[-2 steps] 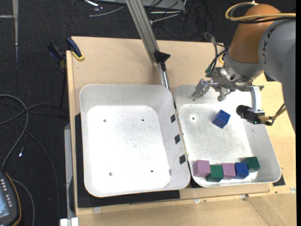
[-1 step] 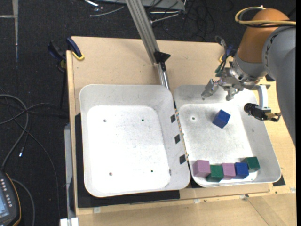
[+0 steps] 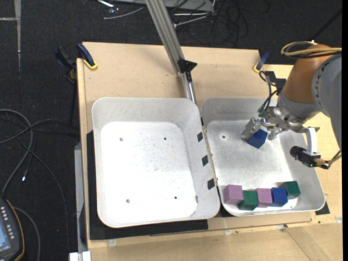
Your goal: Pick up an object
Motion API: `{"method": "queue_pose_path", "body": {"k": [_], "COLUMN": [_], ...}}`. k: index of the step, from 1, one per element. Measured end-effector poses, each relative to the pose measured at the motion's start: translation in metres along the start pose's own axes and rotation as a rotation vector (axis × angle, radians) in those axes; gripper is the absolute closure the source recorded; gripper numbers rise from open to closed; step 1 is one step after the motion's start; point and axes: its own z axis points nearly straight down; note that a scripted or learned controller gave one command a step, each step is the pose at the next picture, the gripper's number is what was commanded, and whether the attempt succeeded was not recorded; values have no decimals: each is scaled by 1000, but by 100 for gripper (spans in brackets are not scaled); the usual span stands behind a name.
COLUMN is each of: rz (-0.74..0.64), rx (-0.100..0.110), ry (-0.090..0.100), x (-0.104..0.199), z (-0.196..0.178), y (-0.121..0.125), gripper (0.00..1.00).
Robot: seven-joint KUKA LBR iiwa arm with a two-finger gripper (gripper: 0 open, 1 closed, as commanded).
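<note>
**Blue block held above the right bin**

The pale wooden bench [image 3: 228, 69] carries two shallow white plastic bins side by side. The left white bin [image 3: 144, 162] shows a speckled floor. The right white bin [image 3: 261, 165] has a row of small blocks along its near wall. The grey KUKA arm with its orange band [image 3: 312, 86] reaches in from the right, over the right bin's far half. Its two-finger gripper [image 3: 256, 132] is clamped on a blue cube-shaped block [image 3: 256, 139], which sits tilted between the fingers over the bin floor. In the near row, from left to right: a purple block [image 3: 233, 194], a green block [image 3: 250, 199], a pink-purple block [image 3: 265, 196], a blue block [image 3: 279, 195] and a dark green block [image 3: 292, 188], each touching its neighbour.
</note>
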Motion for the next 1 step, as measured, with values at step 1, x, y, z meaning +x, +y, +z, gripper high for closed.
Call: {"method": "queue_pose_path", "body": {"k": [1], "rz": [-5], "rx": [-11], "ry": [-2], "x": [3], "z": [-15], "y": [4], "gripper": [100]}}
